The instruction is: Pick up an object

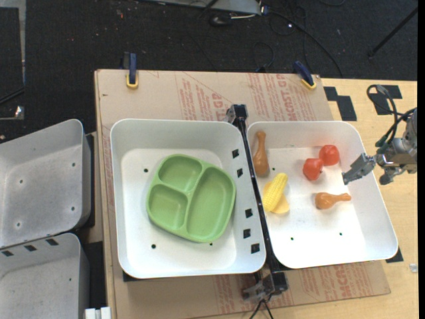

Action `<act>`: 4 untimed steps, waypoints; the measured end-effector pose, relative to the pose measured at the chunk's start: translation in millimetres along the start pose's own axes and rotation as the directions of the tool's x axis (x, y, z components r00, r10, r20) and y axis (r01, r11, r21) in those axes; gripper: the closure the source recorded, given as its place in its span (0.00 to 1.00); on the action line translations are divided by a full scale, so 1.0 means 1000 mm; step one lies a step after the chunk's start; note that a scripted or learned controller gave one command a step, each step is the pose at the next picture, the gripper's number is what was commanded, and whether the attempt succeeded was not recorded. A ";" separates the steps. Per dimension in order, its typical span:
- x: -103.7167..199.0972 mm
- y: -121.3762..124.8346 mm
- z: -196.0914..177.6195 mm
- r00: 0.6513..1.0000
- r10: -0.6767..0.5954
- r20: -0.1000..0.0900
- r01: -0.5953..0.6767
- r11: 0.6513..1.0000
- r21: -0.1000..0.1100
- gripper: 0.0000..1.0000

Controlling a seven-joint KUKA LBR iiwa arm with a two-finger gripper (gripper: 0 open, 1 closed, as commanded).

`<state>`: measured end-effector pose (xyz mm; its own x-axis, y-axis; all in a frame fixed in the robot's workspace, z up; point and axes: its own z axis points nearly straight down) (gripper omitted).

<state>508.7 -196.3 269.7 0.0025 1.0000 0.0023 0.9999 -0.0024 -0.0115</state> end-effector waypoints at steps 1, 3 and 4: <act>0.001 0.002 -0.005 1.000 -0.004 0.002 0.004 1.000 -0.009 0.00; -0.010 0.003 0.116 1.000 0.000 0.000 0.000 1.000 -0.004 0.00; -0.017 0.003 0.179 1.000 0.000 -0.001 0.000 1.000 -0.004 0.00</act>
<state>509.7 -212.8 90.6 0.0023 1.0000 0.0028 1.0000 -0.0022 -0.0078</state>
